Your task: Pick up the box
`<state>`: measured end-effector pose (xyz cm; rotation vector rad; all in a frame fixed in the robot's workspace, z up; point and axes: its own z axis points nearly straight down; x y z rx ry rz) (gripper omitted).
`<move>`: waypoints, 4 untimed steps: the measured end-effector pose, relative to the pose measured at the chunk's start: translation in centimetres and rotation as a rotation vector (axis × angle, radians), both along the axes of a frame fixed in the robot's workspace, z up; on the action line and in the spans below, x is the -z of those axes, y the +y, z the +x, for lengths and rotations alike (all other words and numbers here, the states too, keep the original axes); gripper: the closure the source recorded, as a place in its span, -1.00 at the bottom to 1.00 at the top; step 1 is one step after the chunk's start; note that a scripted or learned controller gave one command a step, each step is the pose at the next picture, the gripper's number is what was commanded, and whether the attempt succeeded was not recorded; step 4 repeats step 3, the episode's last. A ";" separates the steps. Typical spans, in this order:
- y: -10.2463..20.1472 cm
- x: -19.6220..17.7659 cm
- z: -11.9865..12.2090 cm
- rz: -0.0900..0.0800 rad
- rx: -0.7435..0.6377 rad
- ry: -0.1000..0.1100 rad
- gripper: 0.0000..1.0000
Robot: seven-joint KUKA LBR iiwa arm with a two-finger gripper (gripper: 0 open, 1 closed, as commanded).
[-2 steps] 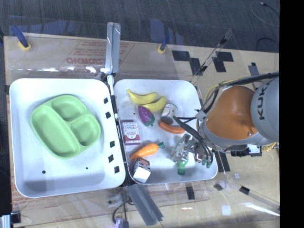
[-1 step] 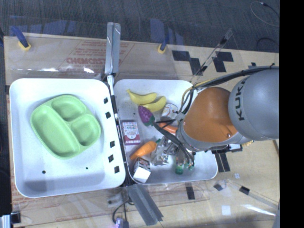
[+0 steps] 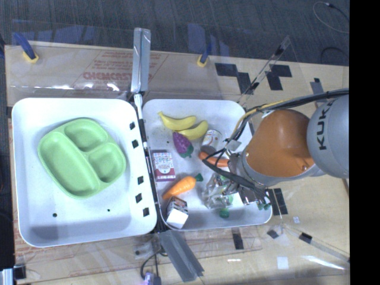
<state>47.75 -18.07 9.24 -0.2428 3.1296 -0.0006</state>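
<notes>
Camera view shows us the claw (image 3: 221,196) low in the right white bin (image 3: 252,218); its state we cannot tell. Left of it lie the small dark-red flat box (image 3: 162,164), orange carrot (image 3: 180,186), yellow bananas (image 3: 185,124). Farther left, the left bin (image 3: 29,159) holds a green divided plate (image 3: 82,155).

From where I stand, the big grey rounded arm (image 3: 333,136) has a smooth, matte metal shell, with black capital letters "KU" printed on its curved side where the shell runs out of sight. Below that sits a glossy orange dome-shaped band (image 3: 279,144), bulging like a ball and catching a soft highlight on top. Thin black cables (image 3: 279,104) arc over the orange band, and one yellowish wire runs alongside them. Under the band is a darker grey ring, then a cluttered metallic gripper (image 3: 224,193) of shiny silver parts with small green bits at its lower end; its details are too tangled to make out.
</notes>
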 end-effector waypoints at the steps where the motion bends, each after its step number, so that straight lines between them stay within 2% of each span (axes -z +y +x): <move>1: -2.8 -0.1 6.3 0.000 -0.105 -0.001 1.00; 2: 2.5 -0.1 2.5 0.001 -0.346 0.004 1.00; 3: 2.5 -5.6 1.6 -0.001 -0.373 0.001 1.00; 4: 2.5 -5.6 1.6 -0.001 -0.373 0.001 1.00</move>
